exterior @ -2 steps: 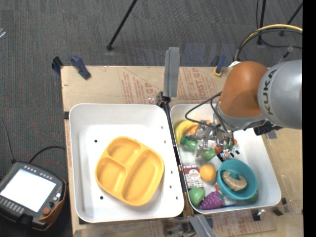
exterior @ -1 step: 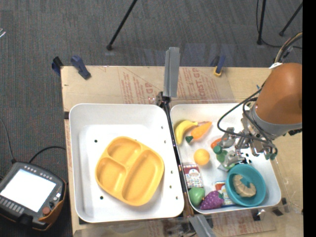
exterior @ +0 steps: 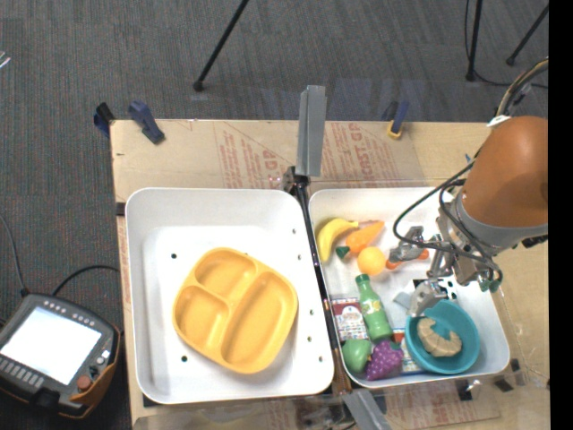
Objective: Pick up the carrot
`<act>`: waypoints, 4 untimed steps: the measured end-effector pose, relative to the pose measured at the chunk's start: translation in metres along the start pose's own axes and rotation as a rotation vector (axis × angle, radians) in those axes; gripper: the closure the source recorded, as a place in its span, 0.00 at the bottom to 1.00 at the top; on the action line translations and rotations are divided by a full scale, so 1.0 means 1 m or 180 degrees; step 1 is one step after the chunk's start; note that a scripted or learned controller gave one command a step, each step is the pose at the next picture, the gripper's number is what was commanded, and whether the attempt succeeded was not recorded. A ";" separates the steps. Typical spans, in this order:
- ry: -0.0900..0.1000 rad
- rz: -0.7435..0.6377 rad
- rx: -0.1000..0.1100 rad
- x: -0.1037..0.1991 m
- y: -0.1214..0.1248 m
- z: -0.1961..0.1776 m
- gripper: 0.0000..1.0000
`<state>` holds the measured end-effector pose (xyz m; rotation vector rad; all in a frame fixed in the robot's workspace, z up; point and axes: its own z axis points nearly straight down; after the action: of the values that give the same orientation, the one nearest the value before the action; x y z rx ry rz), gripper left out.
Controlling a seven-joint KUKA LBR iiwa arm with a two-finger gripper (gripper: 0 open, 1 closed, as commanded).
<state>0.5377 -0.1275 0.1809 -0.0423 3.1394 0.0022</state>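
Note:
The carrot (exterior: 366,236) is a small orange piece with a green end. It lies in the right bin (exterior: 498,316) near the far left side, between the banana (exterior: 331,235) and an orange ball (exterior: 372,260). My gripper (exterior: 428,288) hangs over the middle of the right bin, to the right of the carrot and apart from it, just above the rim of a blue bowl (exterior: 441,337). The arm's orange band (exterior: 510,173) sits above it at the right.
The right bin also holds a green bottle (exterior: 372,307), a red box (exterior: 348,319), purple grapes (exterior: 385,359) and a green fruit (exterior: 355,355). A tan piece lies in the blue bowl. In the left bin (exterior: 152,231) rests a yellow divided plate (exterior: 235,307).

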 end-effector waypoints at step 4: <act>0.0002 0.0616 0.0002 -0.078 0.043 0.092 0.00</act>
<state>0.6147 -0.0822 0.0892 0.2615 3.1296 0.0015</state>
